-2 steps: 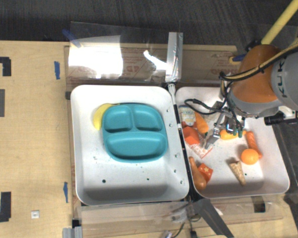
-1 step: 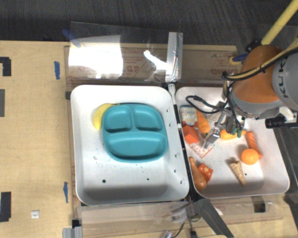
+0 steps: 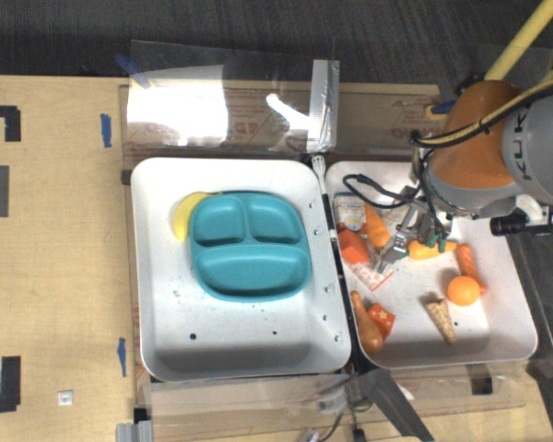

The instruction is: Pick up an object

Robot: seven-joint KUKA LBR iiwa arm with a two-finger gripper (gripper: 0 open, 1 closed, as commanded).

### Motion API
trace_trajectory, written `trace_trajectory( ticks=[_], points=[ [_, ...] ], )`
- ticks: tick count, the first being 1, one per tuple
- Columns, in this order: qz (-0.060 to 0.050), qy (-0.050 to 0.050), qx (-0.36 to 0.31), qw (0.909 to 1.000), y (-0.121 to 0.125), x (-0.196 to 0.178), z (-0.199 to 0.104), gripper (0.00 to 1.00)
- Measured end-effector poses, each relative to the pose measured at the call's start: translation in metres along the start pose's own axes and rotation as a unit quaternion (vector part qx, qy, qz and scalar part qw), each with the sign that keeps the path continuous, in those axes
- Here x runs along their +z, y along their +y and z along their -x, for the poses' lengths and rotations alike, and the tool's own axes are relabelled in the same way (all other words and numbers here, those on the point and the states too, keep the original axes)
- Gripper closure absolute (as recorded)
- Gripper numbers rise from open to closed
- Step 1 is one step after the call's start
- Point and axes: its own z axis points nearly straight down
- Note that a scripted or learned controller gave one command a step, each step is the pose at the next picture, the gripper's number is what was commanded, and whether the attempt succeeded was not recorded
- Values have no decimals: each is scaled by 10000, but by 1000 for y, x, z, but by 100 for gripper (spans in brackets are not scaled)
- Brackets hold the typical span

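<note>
My fingers (image 3: 398, 244): low in the right bin (image 3: 507, 339), at about 10 o'clock of its floor; whether they are apart or together I cannot tell, and I see nothing held between them.
Nearest things: an orange piece (image 3: 377, 227) just beside me at 10 o'clock, a red-orange piece (image 3: 354, 247) at 9 o'clock, both near the bin's left wall.
Other picks: an orange ball (image 3: 463, 290) and a carrot (image 3: 465, 260) at 4 o'clock, a tan cone (image 3: 440, 319) at 5 o'clock, well apart from each other, so probably easier to reach.
Left bin (image 3: 157, 330): a teal divided plate (image 3: 250, 244) lying over something yellow (image 3: 185, 212).
Judgement: I am placed to try the crowded cluster; neighbours could slip aside.
</note>
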Motion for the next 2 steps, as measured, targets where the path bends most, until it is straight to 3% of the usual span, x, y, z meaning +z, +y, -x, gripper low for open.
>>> trace_trajectory(
  ticks=[2],
  points=[
    [-3, -14, 448, 9990, 4, 0, -1, 0]
  ],
)
